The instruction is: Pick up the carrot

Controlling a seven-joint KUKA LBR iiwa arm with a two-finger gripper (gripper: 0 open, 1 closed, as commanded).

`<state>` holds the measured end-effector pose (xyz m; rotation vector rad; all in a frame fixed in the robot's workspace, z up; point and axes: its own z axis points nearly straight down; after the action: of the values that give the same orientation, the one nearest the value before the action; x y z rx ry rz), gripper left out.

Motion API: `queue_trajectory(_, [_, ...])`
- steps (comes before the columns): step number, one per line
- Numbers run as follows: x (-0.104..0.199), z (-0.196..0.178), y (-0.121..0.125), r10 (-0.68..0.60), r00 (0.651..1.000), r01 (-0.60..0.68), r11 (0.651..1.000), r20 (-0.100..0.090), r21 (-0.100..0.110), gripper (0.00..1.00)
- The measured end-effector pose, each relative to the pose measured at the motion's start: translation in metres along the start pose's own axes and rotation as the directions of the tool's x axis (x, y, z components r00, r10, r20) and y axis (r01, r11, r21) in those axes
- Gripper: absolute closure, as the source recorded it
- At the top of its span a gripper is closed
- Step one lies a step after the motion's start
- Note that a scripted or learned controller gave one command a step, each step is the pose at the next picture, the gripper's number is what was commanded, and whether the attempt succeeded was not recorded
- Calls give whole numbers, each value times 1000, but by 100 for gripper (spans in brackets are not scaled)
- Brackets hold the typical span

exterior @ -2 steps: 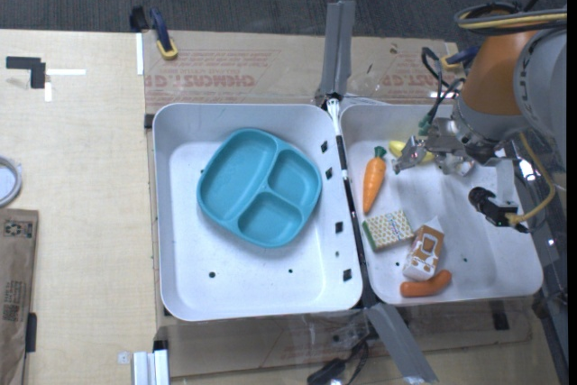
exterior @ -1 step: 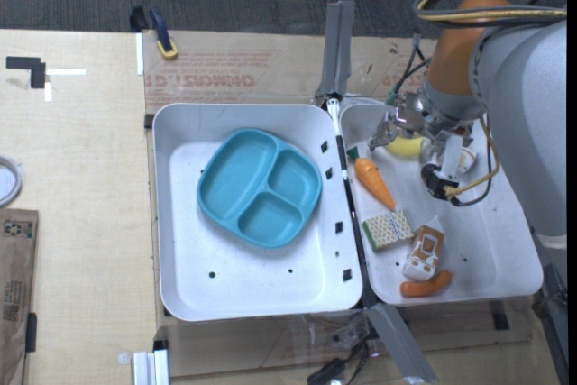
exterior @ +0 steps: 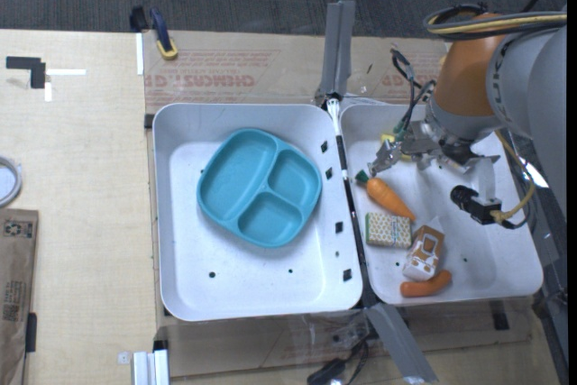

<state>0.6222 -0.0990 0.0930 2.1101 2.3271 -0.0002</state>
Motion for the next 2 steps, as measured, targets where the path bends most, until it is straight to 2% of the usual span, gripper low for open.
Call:
queue_trajectory(1, [8,2,-53,3,1000,-3,1000,0,2,0])
queue_trajectory(2, [31,-98,-112,5,1000,-5,1000,0,1,0])
